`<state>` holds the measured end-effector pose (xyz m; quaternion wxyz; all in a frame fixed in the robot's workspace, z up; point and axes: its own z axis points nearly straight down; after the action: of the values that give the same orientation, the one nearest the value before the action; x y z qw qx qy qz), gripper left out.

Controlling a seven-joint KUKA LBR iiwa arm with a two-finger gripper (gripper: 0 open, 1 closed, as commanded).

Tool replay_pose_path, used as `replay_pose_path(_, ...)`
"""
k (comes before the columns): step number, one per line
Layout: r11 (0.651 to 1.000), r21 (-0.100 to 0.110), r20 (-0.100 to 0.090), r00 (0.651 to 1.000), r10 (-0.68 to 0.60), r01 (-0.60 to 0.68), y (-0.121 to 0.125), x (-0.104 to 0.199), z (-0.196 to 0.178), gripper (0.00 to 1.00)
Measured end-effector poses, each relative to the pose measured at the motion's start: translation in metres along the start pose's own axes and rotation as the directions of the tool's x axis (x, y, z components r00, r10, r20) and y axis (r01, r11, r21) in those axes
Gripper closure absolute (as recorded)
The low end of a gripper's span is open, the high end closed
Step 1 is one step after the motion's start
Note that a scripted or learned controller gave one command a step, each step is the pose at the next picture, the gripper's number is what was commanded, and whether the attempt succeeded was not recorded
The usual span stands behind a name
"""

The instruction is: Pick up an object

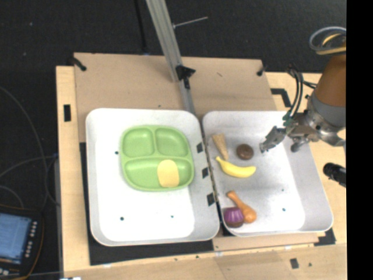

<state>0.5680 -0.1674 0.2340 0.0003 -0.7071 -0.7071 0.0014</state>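
Note:
In the right bin (303,179) lie a yellow banana (236,169), a round brown item (245,151), a tan stick-like piece (220,144), an orange carrot (241,206) and a purple item (233,216). My gripper (284,140) hovers over the right bin's upper right part, to the right of the brown item. Its two fingers are spread apart, with nothing between them. The left bin (105,214) holds a green divided plate (156,157) with a yellow block (168,173) in its lower compartment.
A grey metal post (169,45) slants up from the gap between the bins. The arm with its orange band (333,86) comes in from the right. Bare white floor lies in the right bin's middle and right side.

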Motion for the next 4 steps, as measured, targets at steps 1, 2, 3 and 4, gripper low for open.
replay_pose_path(1,1.0,0.001,0.0,1.0,0.0,0.0,-0.003,0.001,0.043,0.0)
replay_pose_path(2,1.0,0.001,-0.001,1.0,0.001,-0.001,-0.012,-0.003,0.089,0.0)
replay_pose_path(3,1.0,-0.006,0.0,1.0,0.005,-0.005,-0.01,-0.004,0.075,1.0)
replay_pose_path(4,1.0,-0.009,0.001,1.0,-0.003,0.003,-0.002,-0.002,0.029,1.0)
